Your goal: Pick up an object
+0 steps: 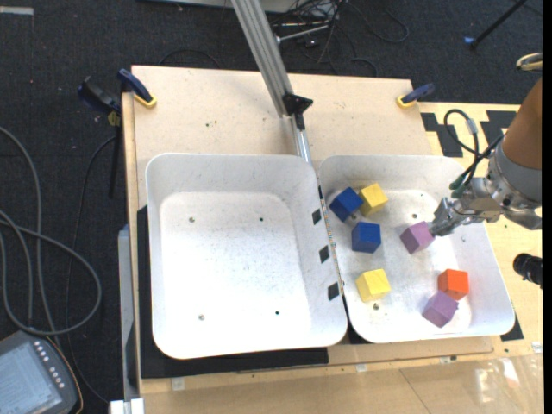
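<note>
Purple cube (417, 237) in the right bin (483, 322) looks like the target, touching or just beside the claw (442, 222) on its lower-left. Step: approach/grasp. Can't tell how wide the claw is spread or whether it grips anything. Next: centre over the cube, close, lift straight up. Orange cube (454, 282) sits below the claw.

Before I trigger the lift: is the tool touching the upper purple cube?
Cannot tell. In the camera view the tool meets the upper purple cube at its right edge, but no contact or gap shows plainly.
</note>
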`<state>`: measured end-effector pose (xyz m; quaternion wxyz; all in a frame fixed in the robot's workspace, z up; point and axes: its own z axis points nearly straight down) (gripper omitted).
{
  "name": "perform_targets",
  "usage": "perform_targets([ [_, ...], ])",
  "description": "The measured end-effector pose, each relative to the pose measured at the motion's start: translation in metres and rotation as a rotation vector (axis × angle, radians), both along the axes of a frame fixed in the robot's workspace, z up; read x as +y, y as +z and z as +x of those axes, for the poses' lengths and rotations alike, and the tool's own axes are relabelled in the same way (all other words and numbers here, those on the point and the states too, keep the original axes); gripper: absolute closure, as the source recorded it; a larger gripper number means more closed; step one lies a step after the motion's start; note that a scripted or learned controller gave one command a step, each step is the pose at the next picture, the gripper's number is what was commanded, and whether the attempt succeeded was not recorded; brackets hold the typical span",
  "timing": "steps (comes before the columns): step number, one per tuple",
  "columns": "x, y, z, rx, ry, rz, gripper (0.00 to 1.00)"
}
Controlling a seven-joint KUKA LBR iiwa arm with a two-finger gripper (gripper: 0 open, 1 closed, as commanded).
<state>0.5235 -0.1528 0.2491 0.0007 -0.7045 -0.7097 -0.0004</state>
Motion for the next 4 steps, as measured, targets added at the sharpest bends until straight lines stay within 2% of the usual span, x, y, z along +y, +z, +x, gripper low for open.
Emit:
perform_targets([
  [2,0.103,-0.009,0.014,0.0,0.001,0.0,1.0],
  [3,0.162,-0.017,0.015,0.001,0.002,0.001,1.0],
  [4,0.216,-0.006,0.005,-0.002,0.001,0.001,1.0],
])
